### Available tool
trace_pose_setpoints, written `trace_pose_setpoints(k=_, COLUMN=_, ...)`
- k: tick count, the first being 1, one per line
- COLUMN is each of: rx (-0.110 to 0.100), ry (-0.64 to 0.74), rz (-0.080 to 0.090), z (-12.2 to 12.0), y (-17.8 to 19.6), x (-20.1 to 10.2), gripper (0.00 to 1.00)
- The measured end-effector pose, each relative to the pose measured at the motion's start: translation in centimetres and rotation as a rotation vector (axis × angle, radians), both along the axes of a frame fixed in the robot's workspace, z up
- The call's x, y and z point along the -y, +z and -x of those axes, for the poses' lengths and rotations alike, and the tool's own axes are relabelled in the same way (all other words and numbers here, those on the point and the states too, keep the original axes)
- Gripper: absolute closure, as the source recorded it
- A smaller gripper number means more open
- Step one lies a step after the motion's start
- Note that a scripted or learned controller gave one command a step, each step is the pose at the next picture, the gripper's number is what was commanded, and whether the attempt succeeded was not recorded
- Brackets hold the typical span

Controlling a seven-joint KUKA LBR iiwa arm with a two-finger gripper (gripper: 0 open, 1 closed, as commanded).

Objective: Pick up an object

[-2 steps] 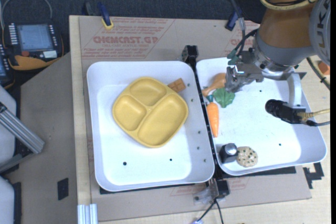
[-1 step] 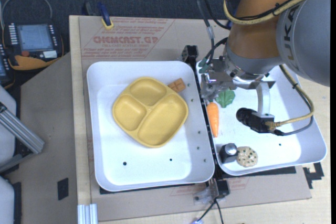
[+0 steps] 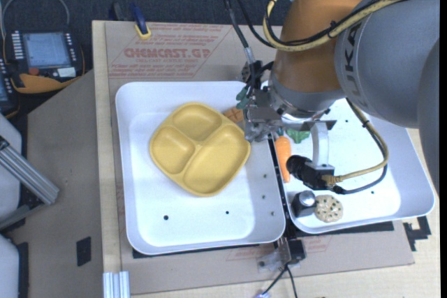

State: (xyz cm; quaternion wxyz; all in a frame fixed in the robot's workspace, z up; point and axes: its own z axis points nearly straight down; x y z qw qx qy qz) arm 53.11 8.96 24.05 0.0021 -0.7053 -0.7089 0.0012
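Two white bins: left bin [image 3: 140,150], right bin [image 3: 412,199]. One arm [image 3: 391,45] reaching across from the right, wrist over the divide, presumably for a pick there. One yellow divided plate [image 3: 199,148] flat in left bin. One carrot [image 3: 282,153] by the divide. One cookie [image 3: 327,207] near right bin's front. Gripper [image 3: 262,118]: opening and contents impossible to tell, hidden under wrist.

Divided plate [image 3: 200,148] in left bin [image 3: 140,171]; carrot [image 3: 282,152], cookie [image 3: 327,208] in right bin [image 3: 405,192].
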Motion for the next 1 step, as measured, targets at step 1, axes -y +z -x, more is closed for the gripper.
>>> trace_pose_setpoints(k=1, rx=0.002, ry=-0.004, rz=0.001, z=-0.06, y=0.08, x=0.24, gripper=0.0)
